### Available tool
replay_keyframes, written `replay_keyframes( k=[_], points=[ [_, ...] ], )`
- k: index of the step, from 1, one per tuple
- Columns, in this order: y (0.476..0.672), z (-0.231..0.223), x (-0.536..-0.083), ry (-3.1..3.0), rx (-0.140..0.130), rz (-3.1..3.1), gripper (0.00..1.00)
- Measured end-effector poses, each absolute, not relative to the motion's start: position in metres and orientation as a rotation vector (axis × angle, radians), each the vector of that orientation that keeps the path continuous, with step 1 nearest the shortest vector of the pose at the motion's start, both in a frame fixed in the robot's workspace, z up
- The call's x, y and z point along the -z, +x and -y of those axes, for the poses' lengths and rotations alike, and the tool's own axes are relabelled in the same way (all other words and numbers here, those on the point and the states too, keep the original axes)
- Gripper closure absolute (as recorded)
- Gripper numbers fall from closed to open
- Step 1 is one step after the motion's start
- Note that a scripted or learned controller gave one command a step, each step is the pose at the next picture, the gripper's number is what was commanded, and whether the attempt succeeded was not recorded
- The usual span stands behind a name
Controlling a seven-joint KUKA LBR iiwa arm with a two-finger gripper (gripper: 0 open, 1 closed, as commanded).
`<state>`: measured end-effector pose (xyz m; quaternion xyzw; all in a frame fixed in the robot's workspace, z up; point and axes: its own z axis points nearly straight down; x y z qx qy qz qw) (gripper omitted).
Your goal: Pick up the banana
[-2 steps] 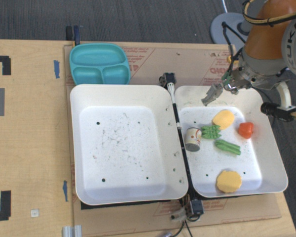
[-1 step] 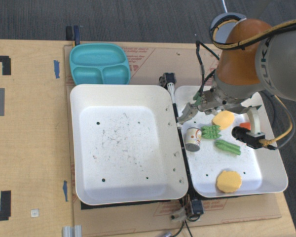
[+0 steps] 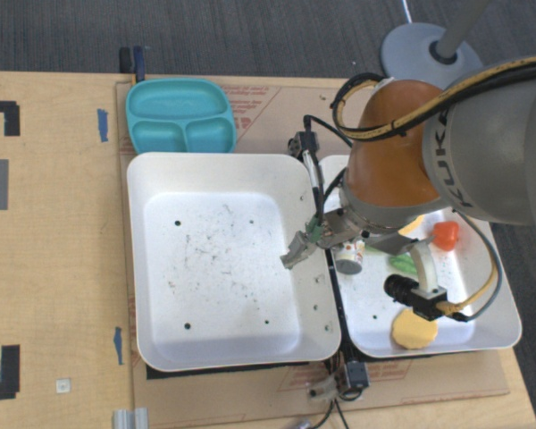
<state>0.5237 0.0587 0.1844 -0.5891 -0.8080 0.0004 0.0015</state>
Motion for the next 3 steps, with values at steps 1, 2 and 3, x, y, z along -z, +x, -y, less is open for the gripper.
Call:
replay_keyframes(
  k=[1,2,3],
  points=[
    [0.497,-0.106,-0.121,-1.820,0.018,2.586,0.00],
    [0.489,-0.120,-0.109,-1.618,0.002,2.695,0.00],
    [0.479,-0.180,-0.090,-1.455,0.002,2.783,0.00]
  ],
)
